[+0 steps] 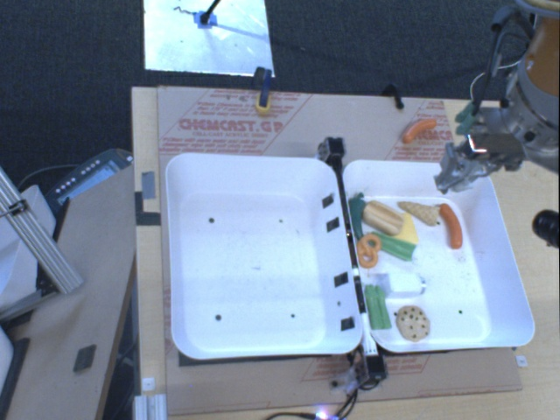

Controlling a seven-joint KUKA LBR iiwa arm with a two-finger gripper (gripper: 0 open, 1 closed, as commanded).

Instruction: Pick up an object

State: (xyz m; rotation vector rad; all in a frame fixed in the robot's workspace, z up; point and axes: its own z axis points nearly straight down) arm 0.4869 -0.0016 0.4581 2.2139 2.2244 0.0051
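Lying near your right bin's (pixel 503 234) far rim, the orange sausage (pixel 451 225) curves slightly; your gripper (pixel 455 175) hangs above that rim, grip unreadable.

Two white bins side by side: the left bin (pixel 254 252) and the right bin (pixel 490 313). Two toy sausages, one in the right bin (pixel 451 225) and one out on the board (pixel 419 130). One each of cookie (pixel 412 323), pretzel (pixel 368 251), bread roll (pixel 384 217), cheese slice (pixel 408 230) and cone-like piece (pixel 420 212). Two green bits, long (pixel 391 242) and short (pixel 377 305).
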